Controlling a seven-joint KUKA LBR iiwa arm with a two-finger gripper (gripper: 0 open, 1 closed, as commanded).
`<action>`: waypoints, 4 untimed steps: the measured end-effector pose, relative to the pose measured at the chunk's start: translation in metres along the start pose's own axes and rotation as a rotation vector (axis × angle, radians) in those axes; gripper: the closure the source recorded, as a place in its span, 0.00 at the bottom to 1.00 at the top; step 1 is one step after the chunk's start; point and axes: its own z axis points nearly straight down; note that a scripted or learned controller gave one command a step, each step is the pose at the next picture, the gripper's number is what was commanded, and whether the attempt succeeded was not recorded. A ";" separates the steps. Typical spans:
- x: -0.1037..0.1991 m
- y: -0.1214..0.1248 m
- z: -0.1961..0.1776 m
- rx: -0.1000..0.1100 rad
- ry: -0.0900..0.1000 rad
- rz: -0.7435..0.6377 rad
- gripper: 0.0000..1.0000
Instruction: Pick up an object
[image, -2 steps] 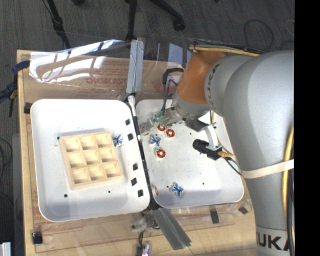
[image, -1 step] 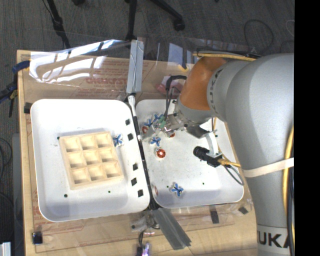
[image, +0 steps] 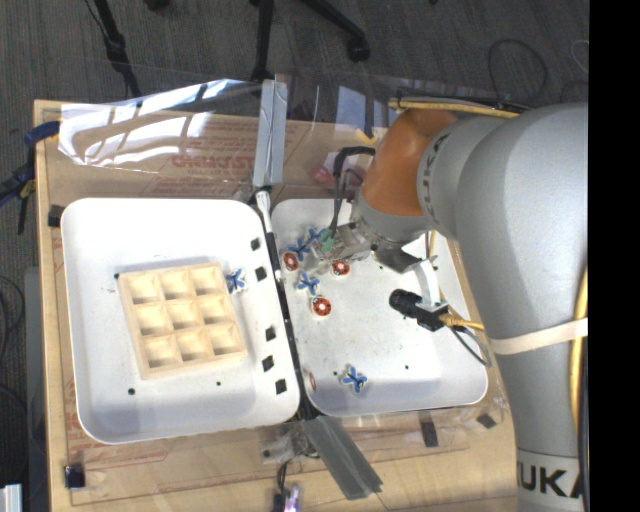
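Observation:
In the right bin (image: 420, 375) lie several small objects. Blue jack-shaped pieces sit at the upper left (image: 316, 240), a little lower (image: 306, 283) and near the front edge (image: 352, 378). Small red rings lie near them (image: 291, 261), (image: 340, 267), (image: 321, 307). My gripper (image: 335, 250) reaches down into the upper left part of this bin, among the blue pieces and red rings. Its fingers are too small and cluttered to read, and I see nothing clearly between them.
The left bin (image: 90, 250) holds a pale wooden grid tray (image: 182, 318) with a blue jack (image: 236, 281) just right of it. The big grey arm (image: 510, 210) covers the right bin's far right side. A clear plastic divider (image: 268, 140) stands behind the bins.

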 end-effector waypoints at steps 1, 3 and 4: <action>0.036 0.033 -0.090 -0.003 -0.001 -0.012 1.00; -0.049 0.027 -0.044 -0.003 -0.002 -0.183 0.00; -0.051 0.002 0.011 -0.002 0.000 -0.220 0.00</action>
